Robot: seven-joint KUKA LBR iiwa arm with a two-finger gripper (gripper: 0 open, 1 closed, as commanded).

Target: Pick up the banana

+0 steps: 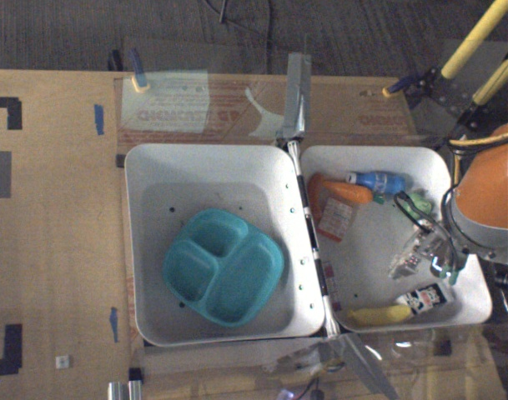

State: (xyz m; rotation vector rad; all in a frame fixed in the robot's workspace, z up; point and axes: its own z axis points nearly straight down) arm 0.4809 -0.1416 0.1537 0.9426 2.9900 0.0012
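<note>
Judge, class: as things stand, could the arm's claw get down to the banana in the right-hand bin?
Probably yes. The banana lies uncovered by the right bin's near wall, with the claw above it. A small black-and-white packet at its end could hinder it.

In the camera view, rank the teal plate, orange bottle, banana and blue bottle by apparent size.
1. Teal plate, by far the largest.
2. Orange bottle.
3. Banana and blue bottle look about alike in length; I would not rank them.
</note>
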